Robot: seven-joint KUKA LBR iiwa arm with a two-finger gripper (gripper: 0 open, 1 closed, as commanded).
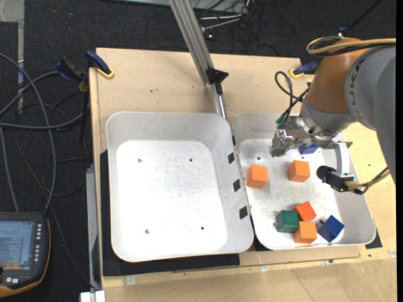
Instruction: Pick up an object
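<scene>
The grey two-finger gripper (pixel 279 145), whose grasp I cannot tell, hangs at the far end of the shallow white right-hand bin (pixel 362 228), and the 2 orange foam cubes (pixel 257 176) (pixel 299 171) just nearer in that bin sit apart, so a descent between them would likely close on nothing
</scene>
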